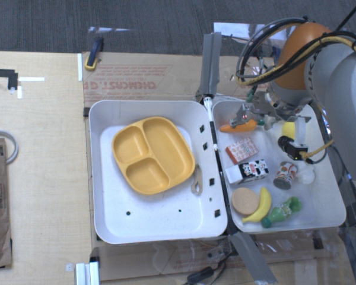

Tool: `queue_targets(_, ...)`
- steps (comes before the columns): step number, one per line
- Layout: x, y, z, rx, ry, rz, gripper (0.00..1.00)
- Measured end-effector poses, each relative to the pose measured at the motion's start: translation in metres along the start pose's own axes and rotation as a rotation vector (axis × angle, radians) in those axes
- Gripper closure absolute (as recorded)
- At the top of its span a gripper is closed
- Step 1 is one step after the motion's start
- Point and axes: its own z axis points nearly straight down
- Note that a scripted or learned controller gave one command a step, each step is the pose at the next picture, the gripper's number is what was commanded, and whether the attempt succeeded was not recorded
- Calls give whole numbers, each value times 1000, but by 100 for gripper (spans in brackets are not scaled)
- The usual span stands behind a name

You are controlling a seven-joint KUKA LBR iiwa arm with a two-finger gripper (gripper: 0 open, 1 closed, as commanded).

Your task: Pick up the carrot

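– Reaching into the right bin [320, 202], I am holding my pincer [253, 118] low over its far left corner, right at the carrot [239, 126].
– Are you gripping it already?
– I am not claiming that. My own wrist is covering the pincer from this angle, so I cannot tell how wide it is standing or whether anything is in it. The carrot is lying on the bin floor, one end pointing toward the divider between the bins and the other running in under the pincer.
– So which step are you on?
– I am judging it as the approach or the close on the carrot, with the lift not yet done.
– What is the next move asking of you?
– It is calling for a firm hold across the carrot's width, then a straight rise. The red-and-white carton [241, 152] is sitting near it on the near side, so I am wanting no sideways drift.
– Anything else crowding you?
– The cow-patterned milk carton [247, 171], the can [284, 174] and the banana [261, 205] are lying well apart from the carrot. The yellow divided plate [153, 154] in the left bin [160, 217] is playing no part.
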Motion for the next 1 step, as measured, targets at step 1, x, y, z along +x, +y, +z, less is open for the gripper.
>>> queue_targets(1, -20, -22, -66, 12, -3, -104, 0)
